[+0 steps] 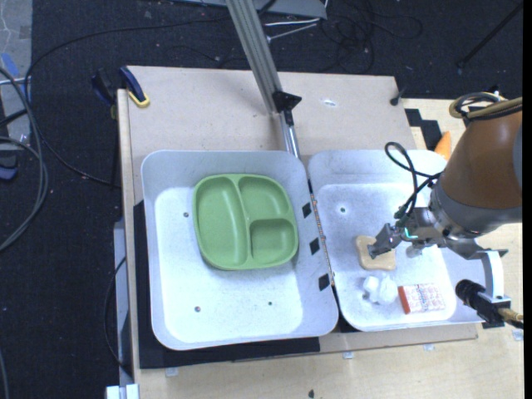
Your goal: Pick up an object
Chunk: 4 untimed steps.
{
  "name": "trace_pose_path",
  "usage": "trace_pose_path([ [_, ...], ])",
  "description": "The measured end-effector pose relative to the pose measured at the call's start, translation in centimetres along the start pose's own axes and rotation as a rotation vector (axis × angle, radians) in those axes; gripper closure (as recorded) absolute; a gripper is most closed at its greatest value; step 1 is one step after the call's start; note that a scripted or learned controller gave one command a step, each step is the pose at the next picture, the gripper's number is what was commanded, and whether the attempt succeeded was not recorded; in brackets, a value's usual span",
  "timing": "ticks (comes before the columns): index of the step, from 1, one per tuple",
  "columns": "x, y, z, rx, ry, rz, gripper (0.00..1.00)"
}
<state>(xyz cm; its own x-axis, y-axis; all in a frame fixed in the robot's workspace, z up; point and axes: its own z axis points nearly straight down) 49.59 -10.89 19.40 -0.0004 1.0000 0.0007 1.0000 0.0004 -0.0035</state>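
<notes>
- The gripper (388, 241) hangs low in the right white bin (332, 169), directly over a tan, flat bread-like piece (376, 254).
- Whether its jaws are apart or together, I cannot tell.
- A green 3-compartment plastic plate (245, 220) lies in the left white bin (166, 306).

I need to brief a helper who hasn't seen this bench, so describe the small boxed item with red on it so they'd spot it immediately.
Find the right bin, the one the arm reaches into. Near its front edge lies the small box, right of a crumpled white lump and below a tan piece. It alone is rectangular, with red ends.
</notes>
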Motion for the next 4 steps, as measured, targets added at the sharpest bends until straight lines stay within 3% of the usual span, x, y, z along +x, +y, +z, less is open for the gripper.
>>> trace_pose_path([
  [1, 0.0, 0.1, -0.1, -0.002, 0.0, 0.0, 0.0],
  [2, -0.7, -0.7, 5.6, 0.003, 0.0, 0.003, 0.0],
  [3, -0.8, -0.6, 10.2, -0.006, -0.002, 0.002, 0.0],
  [4, -0.8, -0.4, 8.9, -0.011, -0.003, 0.003, 1.0],
])
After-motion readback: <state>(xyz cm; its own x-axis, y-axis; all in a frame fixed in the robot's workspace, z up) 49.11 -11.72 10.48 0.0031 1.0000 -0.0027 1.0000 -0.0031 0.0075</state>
